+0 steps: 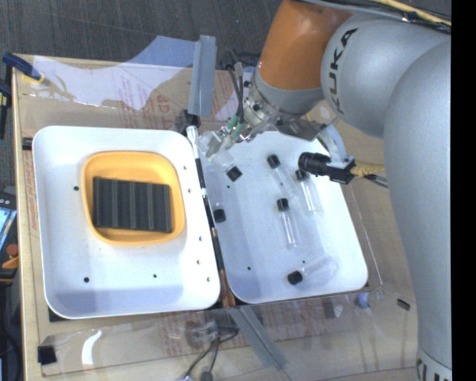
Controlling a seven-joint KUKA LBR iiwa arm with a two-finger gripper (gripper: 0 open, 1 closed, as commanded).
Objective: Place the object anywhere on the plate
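A yellow plate (133, 165) with a dark ridged insert (132, 205) lies in the left white bin (55, 260). Several clear tubes with black caps lie in the right white bin (254, 280): one tube (278, 173) near the middle top, another (309, 195) to its right, a third (287, 225) below, and others nearby. My gripper (220, 140) hangs low over the far left corner of the right bin, close to the wall between the bins. I see nothing held in it.
Two small black pieces (233, 173) (219, 214) lie along the right bin's left side. A capped tube (309, 272) rests near its front right corner. The grey arm (365, 62) covers the bench's far right. A grey bar (201, 74) stands behind the bins.
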